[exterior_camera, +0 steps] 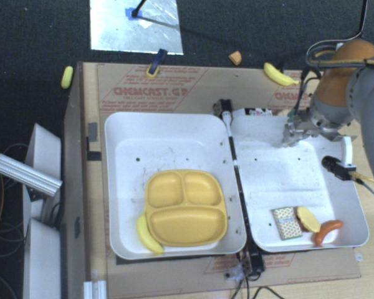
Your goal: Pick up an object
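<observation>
Divided tray [186, 206] in left bin [121, 129], banana [148, 235] beside it

Arm [352, 86] at the frame's right, gripper [294, 132] low over the right bin's [299, 173] upper edge. Bottom right corner: card [287, 222], yellow piece [308, 218], sausage [328, 231]. Left bin [131, 142] holds a yellow tray [186, 206], banana [147, 234] touching its lower left.

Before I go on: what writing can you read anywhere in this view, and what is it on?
"CHEMCAST GP": red print on the brown board under the bins, behind the left bin.
Smaller red lines beneath it, and red print at the board's right and front edges: too blurred to read.
</observation>
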`<state>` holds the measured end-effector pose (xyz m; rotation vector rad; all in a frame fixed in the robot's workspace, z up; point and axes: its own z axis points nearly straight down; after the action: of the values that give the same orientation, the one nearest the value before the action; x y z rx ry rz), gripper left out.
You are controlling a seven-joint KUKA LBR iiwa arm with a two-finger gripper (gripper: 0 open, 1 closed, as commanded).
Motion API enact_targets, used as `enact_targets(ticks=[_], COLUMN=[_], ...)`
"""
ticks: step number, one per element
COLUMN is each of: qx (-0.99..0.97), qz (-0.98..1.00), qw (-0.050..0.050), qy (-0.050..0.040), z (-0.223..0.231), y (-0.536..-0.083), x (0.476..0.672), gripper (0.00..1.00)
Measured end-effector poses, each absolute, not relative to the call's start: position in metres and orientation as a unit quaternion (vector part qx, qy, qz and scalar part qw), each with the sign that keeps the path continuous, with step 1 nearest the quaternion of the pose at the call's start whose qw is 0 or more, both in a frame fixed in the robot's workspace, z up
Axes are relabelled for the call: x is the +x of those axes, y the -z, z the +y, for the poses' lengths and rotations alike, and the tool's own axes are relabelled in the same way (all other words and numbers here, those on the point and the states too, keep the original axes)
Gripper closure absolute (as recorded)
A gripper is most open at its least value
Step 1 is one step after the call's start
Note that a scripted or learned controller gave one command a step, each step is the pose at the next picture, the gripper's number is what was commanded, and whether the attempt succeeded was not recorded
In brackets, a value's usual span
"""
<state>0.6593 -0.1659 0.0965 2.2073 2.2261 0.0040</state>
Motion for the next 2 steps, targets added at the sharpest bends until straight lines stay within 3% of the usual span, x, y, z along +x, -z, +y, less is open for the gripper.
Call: enact_targets(ticks=[2], qx=[0.701], qz=[0.713], qw=[0.007], qy=[-0.0025], z=[-0.166], y=[-0.119], x=[0.662], gripper=[1.00])
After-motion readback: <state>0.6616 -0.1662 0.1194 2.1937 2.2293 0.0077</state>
